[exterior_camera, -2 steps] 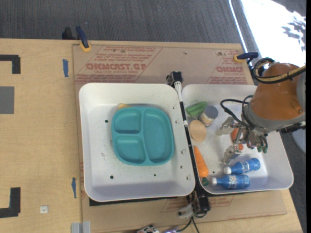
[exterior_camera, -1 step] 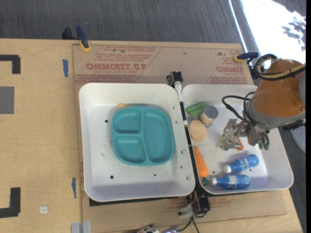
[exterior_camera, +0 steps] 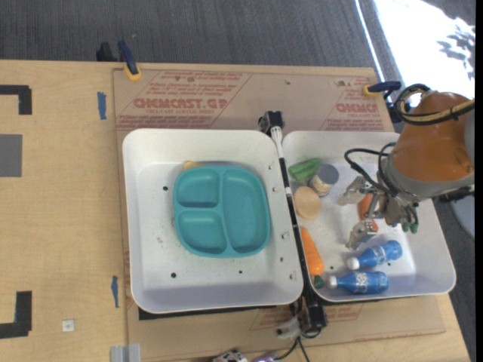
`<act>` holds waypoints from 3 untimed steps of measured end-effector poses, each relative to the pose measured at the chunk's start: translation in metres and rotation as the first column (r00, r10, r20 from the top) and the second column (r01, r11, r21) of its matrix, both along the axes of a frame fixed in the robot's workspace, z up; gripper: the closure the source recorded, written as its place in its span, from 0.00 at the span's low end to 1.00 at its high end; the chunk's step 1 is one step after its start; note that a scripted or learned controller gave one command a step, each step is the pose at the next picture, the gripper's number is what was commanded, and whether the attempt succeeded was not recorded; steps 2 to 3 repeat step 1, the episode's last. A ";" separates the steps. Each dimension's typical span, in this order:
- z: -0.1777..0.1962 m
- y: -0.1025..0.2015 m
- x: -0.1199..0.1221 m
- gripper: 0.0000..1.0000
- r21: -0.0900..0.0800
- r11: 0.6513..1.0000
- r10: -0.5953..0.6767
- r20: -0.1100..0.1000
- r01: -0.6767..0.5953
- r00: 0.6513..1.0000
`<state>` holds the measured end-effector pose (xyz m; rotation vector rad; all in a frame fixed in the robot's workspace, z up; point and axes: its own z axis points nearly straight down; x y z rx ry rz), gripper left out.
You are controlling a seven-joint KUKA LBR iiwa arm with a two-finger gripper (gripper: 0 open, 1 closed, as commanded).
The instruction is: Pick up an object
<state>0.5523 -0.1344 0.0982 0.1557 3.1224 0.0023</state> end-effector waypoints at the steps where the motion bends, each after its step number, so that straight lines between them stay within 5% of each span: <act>1: -0.012 -0.008 0.011 0.00 -0.002 0.964 0.265 -0.009 -0.265 0.964; 3: -0.012 -0.008 0.011 0.00 -0.002 0.964 0.265 -0.009 -0.265 0.964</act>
